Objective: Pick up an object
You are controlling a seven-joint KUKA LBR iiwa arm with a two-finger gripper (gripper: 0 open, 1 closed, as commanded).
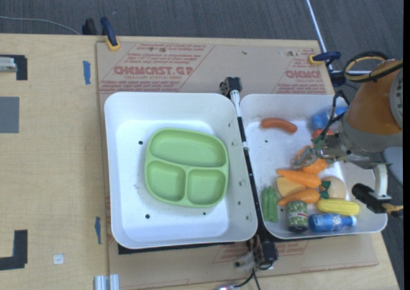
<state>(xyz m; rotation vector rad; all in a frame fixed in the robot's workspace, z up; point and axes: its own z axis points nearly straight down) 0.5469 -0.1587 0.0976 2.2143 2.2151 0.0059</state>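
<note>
Near edge of right bin (378, 223): blue can (331, 221) lying on its side along the bin's near wall, green-labelled can (296, 214) just left of it, yellow corn (339, 206) just behind.
Gripper (318, 152): low over the right bin's middle, toward its right wall; whether its fingers are apart or closed I cannot tell, and nothing shows as held.
Likely target: orange carrot (299, 177), just nearer the camera and a little left of the gripper, long axis running left to right across the bin.
Crowding: carrot touches the yellow and orange pieces around it; a descent could catch neighbours.
Far part of bin: sausage (279, 125) lies apart, alone.
Left bin (122, 154): green divided plate (186, 167) at its centre.
Surface: wooden bench (45, 154), cardboard sheet (166, 64) under both bins.
</note>
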